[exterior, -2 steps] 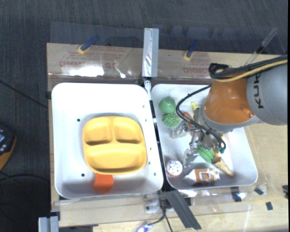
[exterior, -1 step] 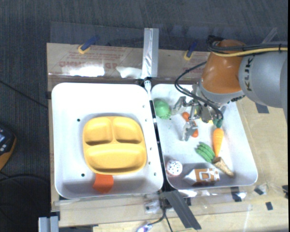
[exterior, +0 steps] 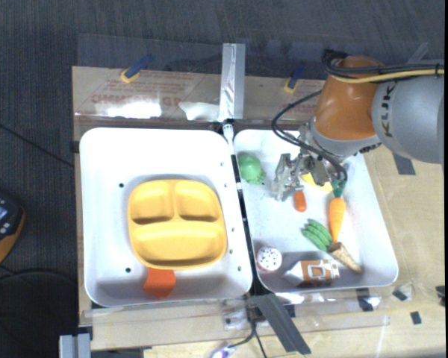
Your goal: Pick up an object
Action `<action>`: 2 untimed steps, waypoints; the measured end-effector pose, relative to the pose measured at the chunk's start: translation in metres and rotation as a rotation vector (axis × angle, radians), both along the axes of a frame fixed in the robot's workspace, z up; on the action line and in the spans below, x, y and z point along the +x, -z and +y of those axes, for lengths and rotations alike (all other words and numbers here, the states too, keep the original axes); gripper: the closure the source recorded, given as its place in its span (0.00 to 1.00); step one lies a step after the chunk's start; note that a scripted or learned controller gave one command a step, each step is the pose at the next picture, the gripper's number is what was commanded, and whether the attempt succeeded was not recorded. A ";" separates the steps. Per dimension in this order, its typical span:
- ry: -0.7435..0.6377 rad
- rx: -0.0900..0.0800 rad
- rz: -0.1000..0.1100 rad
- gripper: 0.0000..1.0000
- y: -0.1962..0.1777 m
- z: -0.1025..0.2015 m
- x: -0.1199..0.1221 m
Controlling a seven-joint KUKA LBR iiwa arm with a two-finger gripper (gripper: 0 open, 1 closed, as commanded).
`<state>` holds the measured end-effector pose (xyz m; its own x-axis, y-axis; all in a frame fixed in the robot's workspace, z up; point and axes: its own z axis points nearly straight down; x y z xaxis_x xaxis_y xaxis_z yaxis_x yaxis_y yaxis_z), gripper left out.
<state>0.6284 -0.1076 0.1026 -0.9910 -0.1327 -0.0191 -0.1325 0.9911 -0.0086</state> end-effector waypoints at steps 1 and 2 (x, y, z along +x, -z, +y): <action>0.000 0.000 0.000 0.00 0.000 0.000 0.000; 0.022 0.005 0.004 0.00 0.012 -0.009 -0.039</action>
